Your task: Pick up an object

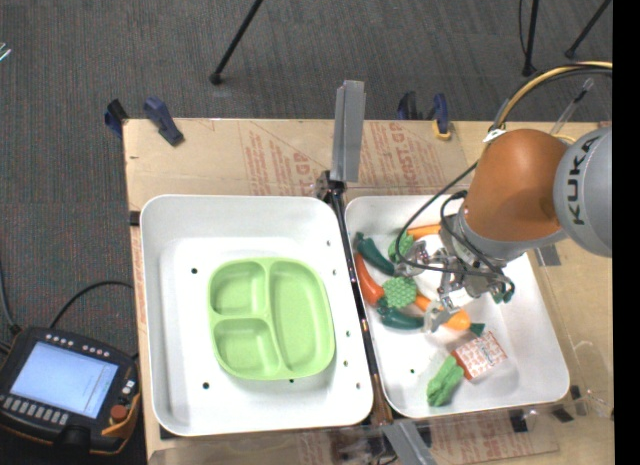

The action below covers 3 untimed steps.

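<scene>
My jaws (447,305) hung in the right bin (545,348), their state impossible to tell, just above the orange piece (457,320), which lay touching-close below them beside the dark green piece (400,319).

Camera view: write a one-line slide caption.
KUKA arm's gripper poised over toy food in the right bin; green divided plate in the left bin.

The grey KUKA arm (590,188) enters from the right edge of the frame at mid-height. Its broad orange band (512,188) sits right of centre, above the wrist. Below and to the left of that band, the metal two-finger gripper (440,313) points downward in the lower right part of the frame, amid cables and fittings.
</scene>
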Tool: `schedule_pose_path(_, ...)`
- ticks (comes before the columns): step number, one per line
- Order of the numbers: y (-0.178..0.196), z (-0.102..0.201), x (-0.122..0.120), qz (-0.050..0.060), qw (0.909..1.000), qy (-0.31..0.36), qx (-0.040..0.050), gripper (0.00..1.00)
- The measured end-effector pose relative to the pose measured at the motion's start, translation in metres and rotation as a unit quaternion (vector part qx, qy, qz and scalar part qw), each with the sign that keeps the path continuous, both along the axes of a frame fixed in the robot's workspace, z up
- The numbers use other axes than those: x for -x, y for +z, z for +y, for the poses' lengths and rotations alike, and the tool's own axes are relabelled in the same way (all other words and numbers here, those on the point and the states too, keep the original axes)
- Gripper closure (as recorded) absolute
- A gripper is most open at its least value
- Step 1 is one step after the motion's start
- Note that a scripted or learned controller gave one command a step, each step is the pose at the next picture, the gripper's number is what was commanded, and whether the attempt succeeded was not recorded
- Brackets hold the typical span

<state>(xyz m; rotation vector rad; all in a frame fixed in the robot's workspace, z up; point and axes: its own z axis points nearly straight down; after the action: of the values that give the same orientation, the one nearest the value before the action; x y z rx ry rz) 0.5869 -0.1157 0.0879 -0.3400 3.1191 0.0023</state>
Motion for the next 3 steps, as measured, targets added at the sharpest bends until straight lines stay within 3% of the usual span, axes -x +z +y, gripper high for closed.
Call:
schedule_pose_path(1, -0.001, 0.032, 0.028, 0.002, 0.9998, -0.020, -0.0005, 0.00)
schedule_pose_path(2, 0.009, 0.033, 0.027, 0.002, 0.9998, -0.020, -0.0014, 1.00)
schedule_pose_path(3, 0.153, 0.088, -0.009, -0.007, 0.9990, -0.045, -0.0002, 1.00)
